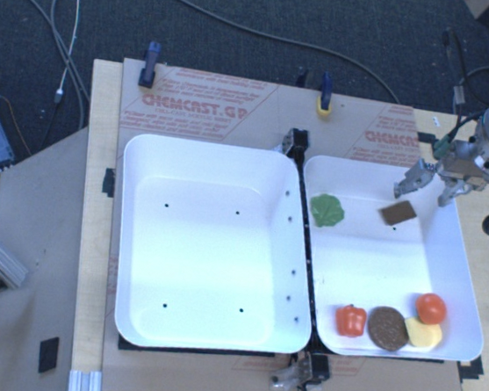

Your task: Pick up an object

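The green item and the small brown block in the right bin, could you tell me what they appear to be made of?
The green item: probably moulded plastic or rubber toy food, judging by its flat uniform colour and lumpy, leafy outline. The brown block: possibly wood or matte plastic; it looks dull, flat-faced and straight-edged, without glare. It is too small to settle either.

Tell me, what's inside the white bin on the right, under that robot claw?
Inside the right bin: a green leafy piece, a brown block just below the gripper, and along the near edge a red pepper, brown round patty, tomato and yellow piece, partly hidden behind its neighbours.
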Available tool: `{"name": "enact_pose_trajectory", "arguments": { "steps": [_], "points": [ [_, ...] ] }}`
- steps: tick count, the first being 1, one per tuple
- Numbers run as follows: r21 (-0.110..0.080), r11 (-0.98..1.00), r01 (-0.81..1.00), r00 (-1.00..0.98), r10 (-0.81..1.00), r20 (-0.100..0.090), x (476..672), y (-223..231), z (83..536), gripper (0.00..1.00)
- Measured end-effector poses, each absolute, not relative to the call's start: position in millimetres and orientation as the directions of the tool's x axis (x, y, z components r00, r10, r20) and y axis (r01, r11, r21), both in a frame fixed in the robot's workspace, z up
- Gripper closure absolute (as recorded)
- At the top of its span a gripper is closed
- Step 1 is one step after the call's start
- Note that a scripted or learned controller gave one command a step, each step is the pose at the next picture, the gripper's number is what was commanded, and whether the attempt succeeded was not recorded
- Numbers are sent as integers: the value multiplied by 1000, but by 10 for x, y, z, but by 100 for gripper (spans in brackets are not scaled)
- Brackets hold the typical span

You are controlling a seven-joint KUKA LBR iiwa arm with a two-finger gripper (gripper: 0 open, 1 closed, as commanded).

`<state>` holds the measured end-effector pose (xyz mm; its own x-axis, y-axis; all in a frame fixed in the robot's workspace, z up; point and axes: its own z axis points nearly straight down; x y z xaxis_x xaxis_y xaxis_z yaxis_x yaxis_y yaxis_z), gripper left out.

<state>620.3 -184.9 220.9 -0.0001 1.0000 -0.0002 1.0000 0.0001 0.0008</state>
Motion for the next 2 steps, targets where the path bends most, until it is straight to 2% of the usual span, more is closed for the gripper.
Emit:
{"name": "enact_pose_trajectory", "arguments": {
  "steps": [1,2],
  "points": [
    [-6,-1,1000,1,1000,2,5681,-1806,1477,0],
    [-4,1,1000,-1,1000,2,4949,-1296,1231,0]
  ]
}}
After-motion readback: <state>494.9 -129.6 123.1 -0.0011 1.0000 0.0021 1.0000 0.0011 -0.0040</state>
